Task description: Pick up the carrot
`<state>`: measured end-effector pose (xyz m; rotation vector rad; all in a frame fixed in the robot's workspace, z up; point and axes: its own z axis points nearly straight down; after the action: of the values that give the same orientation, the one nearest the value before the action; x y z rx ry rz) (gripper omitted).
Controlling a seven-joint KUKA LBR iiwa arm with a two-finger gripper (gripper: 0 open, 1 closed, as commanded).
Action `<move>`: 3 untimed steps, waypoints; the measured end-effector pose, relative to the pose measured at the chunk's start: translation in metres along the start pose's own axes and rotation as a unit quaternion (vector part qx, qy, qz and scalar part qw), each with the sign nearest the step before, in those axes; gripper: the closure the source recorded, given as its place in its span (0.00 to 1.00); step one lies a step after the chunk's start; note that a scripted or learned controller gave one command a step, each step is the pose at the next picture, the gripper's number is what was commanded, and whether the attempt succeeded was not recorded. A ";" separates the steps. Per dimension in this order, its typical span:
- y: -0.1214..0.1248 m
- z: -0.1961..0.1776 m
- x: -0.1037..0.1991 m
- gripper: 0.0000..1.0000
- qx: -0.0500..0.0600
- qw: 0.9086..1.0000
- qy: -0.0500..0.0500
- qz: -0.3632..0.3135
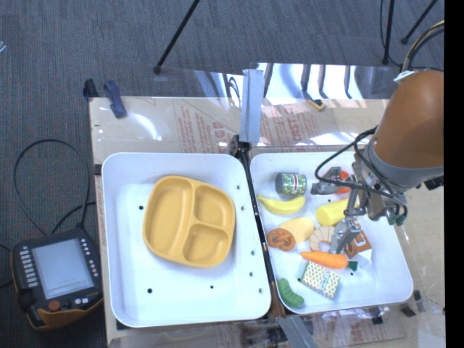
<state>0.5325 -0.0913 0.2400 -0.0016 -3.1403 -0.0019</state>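
Orange carrot (325, 259): lies flat in right bin (402, 278), at 6 o'clock from my tool (346, 235), just beside it. Tool state: cannot tell. Yellow divided plate (190, 220): left bin (123, 267).

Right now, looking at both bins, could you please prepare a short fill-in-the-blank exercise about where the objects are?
1. The yellow plate with compartments lies in the ____ bin.
2. The carrot is colored ____.
3. The banana lies just below the ____.
4. The gripper hangs just above the ____.

Missing words: left; orange; can; carrot
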 end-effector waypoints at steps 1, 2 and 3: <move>0.006 0.083 0.050 0.00 0.000 0.995 0.002 0.101; -0.010 0.154 0.053 0.00 0.000 0.996 0.001 0.094; -0.009 0.145 0.052 1.00 0.000 0.996 0.001 0.091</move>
<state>0.4804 -0.0998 0.0950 -0.2876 -3.1248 -0.0032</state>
